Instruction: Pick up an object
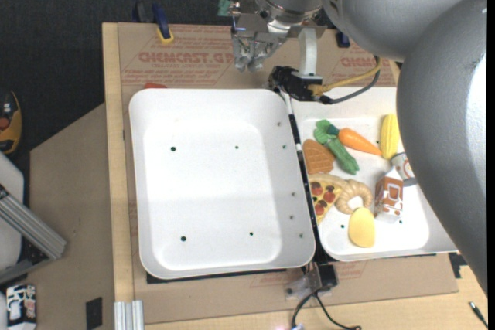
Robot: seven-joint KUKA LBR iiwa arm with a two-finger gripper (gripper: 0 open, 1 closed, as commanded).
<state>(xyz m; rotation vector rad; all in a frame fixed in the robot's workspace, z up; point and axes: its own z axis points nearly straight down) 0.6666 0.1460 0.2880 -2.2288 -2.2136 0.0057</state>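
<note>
My gripper (249, 58) hangs above the far edge of the bench, just behind the left bin (155, 166), with nothing seen between its fingers. The right bin (402, 247) holds several toy foods: an orange carrot (358, 140), a green vegetable (337, 146), a yellow corn cob (388, 136), a brown waffle piece (318, 157), a pizza slice (324, 195), a yellow lemon (361, 228) and a red-and-white carton (389, 196). The gripper is well away from them, up and to the left.
The big grey arm covers the upper right of the view and part of the right bin. A blue-and-yellow clamp (162, 23) grips the cardboard sheet (186, 50) under the bins. Metal framing (31, 224) stands at the left.
</note>
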